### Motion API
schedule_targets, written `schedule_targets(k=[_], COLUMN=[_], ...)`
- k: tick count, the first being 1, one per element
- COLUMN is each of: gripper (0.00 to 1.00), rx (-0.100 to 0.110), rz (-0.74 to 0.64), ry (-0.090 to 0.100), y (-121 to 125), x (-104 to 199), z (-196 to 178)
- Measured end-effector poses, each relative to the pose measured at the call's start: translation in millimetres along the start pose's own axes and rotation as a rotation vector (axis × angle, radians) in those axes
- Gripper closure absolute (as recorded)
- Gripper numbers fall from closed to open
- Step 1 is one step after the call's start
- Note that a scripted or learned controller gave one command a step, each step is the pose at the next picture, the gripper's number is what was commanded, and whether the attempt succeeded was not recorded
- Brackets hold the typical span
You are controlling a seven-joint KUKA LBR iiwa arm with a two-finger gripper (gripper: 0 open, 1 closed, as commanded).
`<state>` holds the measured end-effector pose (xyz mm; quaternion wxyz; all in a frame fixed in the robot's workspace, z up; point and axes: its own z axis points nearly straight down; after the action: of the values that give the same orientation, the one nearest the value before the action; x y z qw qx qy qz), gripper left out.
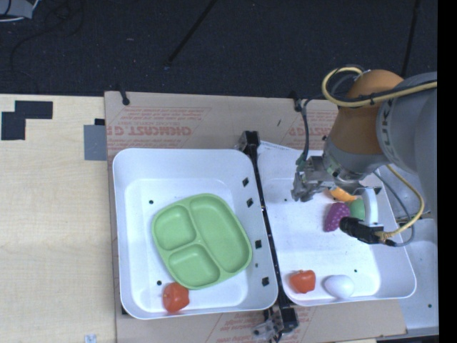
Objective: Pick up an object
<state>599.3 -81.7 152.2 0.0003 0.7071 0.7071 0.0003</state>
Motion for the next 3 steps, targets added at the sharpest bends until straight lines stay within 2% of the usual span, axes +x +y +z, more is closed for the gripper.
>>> schedule_targets(k=[1,2,3], gripper=[1.00,1.00,1.00], rx=[-0.002,0.002,0.002], rz=[0.000,0.000,-0.003], ry=[-0.001,0.000,0.002], y=[-2,-2,6], x=[-6,-8,40], z=[-62,-95,-100])
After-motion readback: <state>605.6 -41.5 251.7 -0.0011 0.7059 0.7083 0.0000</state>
